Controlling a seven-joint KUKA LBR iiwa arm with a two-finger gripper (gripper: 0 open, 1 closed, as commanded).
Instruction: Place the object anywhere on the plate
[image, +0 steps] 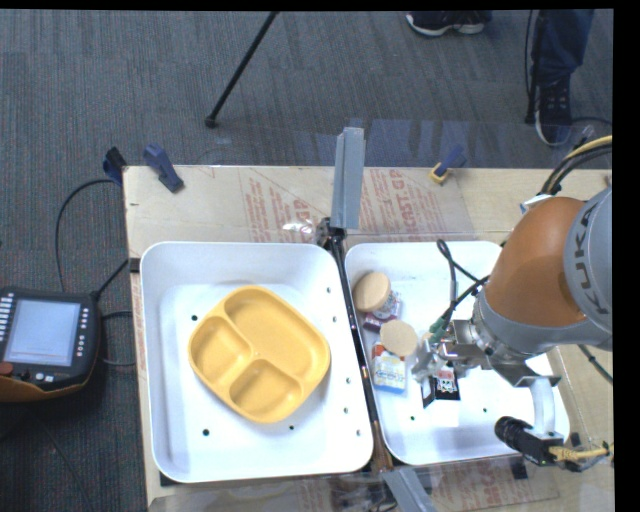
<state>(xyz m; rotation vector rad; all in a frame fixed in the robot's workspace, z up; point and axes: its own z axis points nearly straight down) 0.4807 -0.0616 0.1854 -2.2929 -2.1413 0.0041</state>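
Note:
A yellow three-compartment plate (260, 352) lies in the left bin (165, 290). The right bin (470, 440) holds the objects: a round tan piece (372, 291), a second round tan piece (398, 338), a small blue-and-white packet (389, 372) and a dark wrapper (380, 318) between them. My gripper (440, 368) hangs low over the right bin's middle, just right of the packet, with a small black-and-white item (443, 386) right under it. The wrist hides the fingers.
A grey upright post (349, 180) stands at the back between the bins. A black divider rail (355, 340) separates them. Cables (455, 275) run across the right bin's back. A handheld pendant (42, 340) lies off the bench at the left.

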